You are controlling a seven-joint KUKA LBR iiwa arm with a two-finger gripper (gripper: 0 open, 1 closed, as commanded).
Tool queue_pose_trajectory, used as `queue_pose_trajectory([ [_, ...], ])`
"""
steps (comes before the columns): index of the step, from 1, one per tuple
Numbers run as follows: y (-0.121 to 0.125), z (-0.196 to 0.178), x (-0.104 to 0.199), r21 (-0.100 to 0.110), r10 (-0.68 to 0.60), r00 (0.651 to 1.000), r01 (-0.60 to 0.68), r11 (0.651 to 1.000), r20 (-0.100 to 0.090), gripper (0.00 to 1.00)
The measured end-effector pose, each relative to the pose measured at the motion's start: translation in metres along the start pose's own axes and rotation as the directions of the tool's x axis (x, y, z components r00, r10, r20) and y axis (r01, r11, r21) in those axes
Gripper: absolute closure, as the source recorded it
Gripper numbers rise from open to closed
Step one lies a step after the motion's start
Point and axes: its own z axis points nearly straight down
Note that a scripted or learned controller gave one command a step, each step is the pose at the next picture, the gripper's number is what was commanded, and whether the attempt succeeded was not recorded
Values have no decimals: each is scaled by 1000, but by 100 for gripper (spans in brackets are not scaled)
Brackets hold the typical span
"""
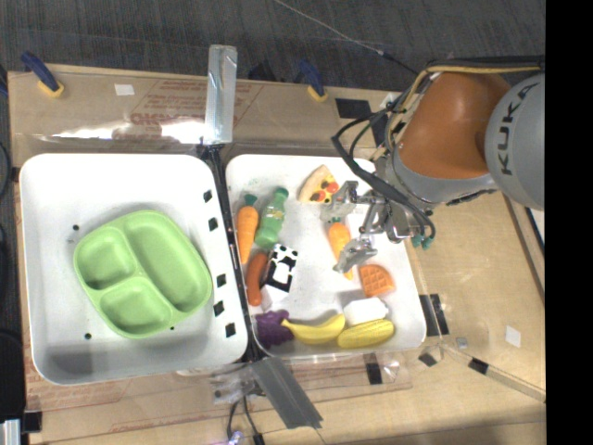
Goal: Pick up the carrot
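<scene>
A long orange carrot (246,230) lies along the left wall of the right bin (404,263), beside a green bottle (272,217). A shorter orange carrot-like piece (338,239) lies near the bin's middle right. My gripper (355,221) hangs low over the right bin, reaching in from the right. Its fingers stand apart, one finger (347,195) near a pizza slice (321,184), the other just right of the short orange piece. Nothing is held between them.
The right bin also holds a reddish-orange sausage-like piece (256,280), a black-and-white cube (282,267), a waffle-like orange piece (375,279), a banana (313,328), a yellow lemon-like piece (365,334), a white block (364,311) and a purple item (272,325). A green divided plate (141,272) sits in the left bin (46,188).
</scene>
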Motion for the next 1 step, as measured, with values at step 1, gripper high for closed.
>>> queue_pose_trajectory([
  [1,-26,110,-31,-1,111,994,-111,994,1,0],
])
